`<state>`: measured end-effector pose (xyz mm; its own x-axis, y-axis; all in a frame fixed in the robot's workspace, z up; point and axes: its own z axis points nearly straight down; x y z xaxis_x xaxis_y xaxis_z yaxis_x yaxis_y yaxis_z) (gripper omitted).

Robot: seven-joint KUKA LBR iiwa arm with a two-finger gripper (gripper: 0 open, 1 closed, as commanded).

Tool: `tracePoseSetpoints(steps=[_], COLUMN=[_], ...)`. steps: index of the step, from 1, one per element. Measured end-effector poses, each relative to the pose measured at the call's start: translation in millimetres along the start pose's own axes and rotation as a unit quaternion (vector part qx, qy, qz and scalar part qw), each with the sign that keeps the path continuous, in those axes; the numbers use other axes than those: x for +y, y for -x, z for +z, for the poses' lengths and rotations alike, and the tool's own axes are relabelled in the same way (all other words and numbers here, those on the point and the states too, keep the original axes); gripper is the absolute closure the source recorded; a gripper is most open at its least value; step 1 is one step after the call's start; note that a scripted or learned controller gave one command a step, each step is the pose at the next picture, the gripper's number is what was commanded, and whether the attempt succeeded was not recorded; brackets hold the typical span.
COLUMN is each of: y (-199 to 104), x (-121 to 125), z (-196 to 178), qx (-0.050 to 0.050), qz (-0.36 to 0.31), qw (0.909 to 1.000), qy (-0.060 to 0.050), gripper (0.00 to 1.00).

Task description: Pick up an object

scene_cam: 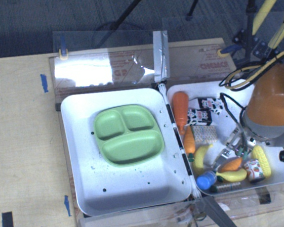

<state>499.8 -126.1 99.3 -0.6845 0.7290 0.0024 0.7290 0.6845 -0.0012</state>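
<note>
Two white bins sit side by side on your worktop (24,149): the left bin (86,157) carries a green divided plate (128,133), and the right bin (279,173) holds the clutter you are working in. Your jaws (223,158) are down in that right bin, hanging from the grey arm (271,106) with its orange band — whether they stand wide or narrow you cannot tell, since the fingertips are lost among the objects. Just below the jaws lie a small orange piece (233,165) and a yellow banana (230,175). To their left sits a yellow lemon-like piece (201,155), with a blue cap (206,181) lower down. A corn cob (262,162) and a small can (253,171) lie to their right. Above and left of the jaws — a long orange carrot (180,108) and a black-and-white carton (201,113).
</note>
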Motion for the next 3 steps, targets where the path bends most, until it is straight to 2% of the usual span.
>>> tracePoseSetpoints(steps=[1, 2, 3], y=[1.2, 76.6, 76.4], x=[0.2, -49.2, -49.2], z=[-6.6, -115.1, -114.8], qx=[0.0, -0.002, -0.002], qz=[0.003, -0.044, -0.044], qw=[1.0, 0.999, 0.999], qy=[0.0, 0.001, 0.001], gripper=[1.0, 1.0, 0.0])
